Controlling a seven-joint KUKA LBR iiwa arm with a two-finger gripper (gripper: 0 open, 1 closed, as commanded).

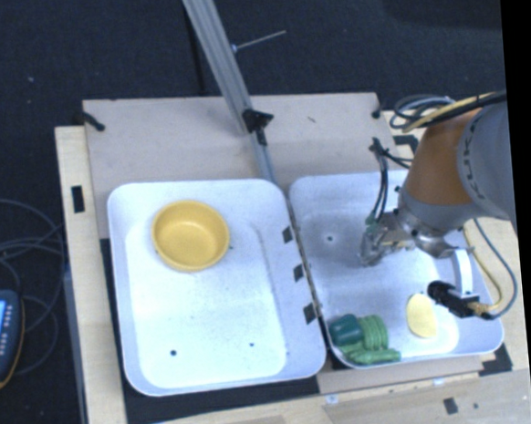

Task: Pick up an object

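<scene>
From the camera fixed above the bench, the arm [445, 169] comes in from the right side, its orange band showing above the grey wrist, and it reaches down over the right bin [338, 205]. The claw [375, 246] hangs low over the middle of that bin's floor, with dark cables looping off the wrist behind it. Whether the claw is clenched or released cannot be told at this angle and size, and no object shows between its tips.

Below the claw and a little to its left, in the near corner of the right bin, lies a green object [360, 334] made of a darker block and a lighter ribbed part, touching the bin's near wall. Below the claw and to its right lies a small pale yellow object [422, 316], well apart from the tips and close to a black fitting on the arm's cabling. Both sit nearer the front rim than the claw does.

Far to the claw's left, across the divide between the bins, a yellow bowl [190, 234] stands upright in the upper part of the left bin [212, 348]. A grey metal pole [221, 59] slants up from between the bins, above and left of the claw.
</scene>
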